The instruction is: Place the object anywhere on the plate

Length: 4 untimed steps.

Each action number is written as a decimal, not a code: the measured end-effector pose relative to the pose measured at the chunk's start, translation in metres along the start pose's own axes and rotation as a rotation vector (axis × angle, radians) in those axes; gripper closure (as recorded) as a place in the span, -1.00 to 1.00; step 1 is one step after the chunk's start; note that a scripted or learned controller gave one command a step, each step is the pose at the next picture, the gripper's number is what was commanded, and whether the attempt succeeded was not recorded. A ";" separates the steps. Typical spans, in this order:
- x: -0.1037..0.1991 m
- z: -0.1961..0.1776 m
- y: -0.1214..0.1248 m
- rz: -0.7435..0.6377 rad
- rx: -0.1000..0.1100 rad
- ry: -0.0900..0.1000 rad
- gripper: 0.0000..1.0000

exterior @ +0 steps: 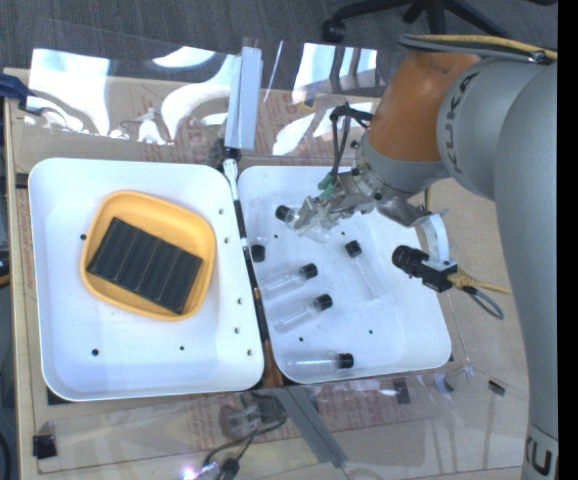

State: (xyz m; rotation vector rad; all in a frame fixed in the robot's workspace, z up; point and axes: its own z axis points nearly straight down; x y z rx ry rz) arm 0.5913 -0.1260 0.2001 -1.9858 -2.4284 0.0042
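The pincer (314, 213) sits low over the far part of the right bin (424, 343); how far it is open I cannot tell, nor whether it grips anything. A clear vial with a black cap (283, 212) lies right at its tip. More capped vials (304, 272) are scattered just nearer the camera from it. Well off to its left, in the left bin (59, 358), a yellow plate (197, 230) carries a dark ribbed slab (144, 264).
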 end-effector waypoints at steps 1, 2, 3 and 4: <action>0.054 0.007 0.021 -0.152 -0.002 -0.005 1.00; 0.132 0.008 0.042 -0.351 -0.002 -0.002 1.00; 0.161 0.010 0.035 -0.427 0.003 0.000 1.00; 0.161 0.010 0.035 -0.426 0.003 -0.001 -1.00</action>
